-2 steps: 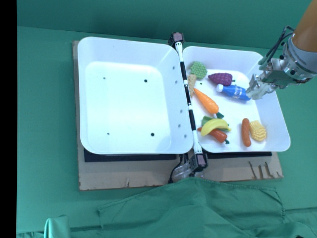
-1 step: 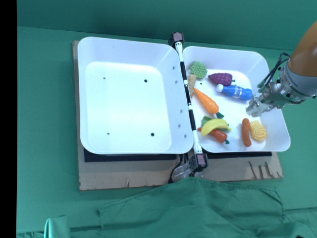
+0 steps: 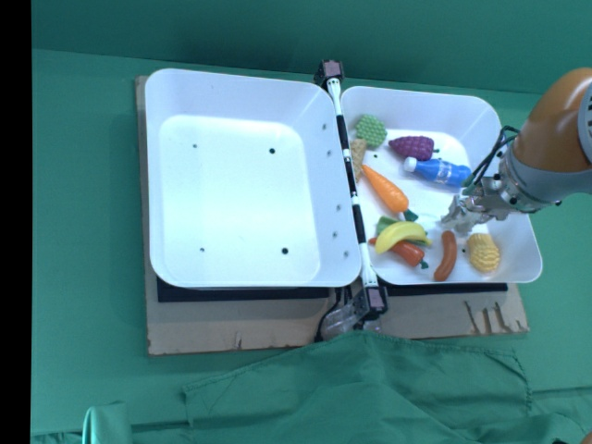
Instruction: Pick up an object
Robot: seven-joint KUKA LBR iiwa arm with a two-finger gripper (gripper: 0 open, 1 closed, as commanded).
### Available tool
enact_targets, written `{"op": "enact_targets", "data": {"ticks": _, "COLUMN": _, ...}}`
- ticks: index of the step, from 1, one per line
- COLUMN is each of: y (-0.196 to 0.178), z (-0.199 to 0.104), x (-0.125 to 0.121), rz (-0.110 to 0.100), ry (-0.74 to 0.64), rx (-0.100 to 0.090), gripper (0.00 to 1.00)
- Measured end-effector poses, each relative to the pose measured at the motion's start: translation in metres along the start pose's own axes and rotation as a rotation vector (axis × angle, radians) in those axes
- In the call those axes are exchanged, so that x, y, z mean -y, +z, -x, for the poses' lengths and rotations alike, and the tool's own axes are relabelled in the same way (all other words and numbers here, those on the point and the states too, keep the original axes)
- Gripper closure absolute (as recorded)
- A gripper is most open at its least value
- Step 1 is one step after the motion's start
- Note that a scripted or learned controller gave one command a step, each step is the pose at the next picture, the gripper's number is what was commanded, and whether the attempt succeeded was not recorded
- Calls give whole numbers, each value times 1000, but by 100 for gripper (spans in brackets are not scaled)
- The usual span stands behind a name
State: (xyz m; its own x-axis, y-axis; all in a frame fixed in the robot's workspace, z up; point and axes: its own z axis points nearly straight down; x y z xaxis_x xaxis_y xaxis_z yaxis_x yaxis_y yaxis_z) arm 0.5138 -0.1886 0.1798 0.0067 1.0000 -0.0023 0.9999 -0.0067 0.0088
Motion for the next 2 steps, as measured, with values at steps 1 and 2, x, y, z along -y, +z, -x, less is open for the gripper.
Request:
{"op": "enact_targets", "data": {"ticks": 1, "y": -106, "z": -1, "x": -27, "rz": 7, "ry": -5, "rx": 4, "gripper": 100}}
{"op": "enact_targets", "data": {"ticks": 2, "y": -25, "z": -59, "x": -55, "rz": -11, "ry": -8, "rx": -3, "gripper": 100}}
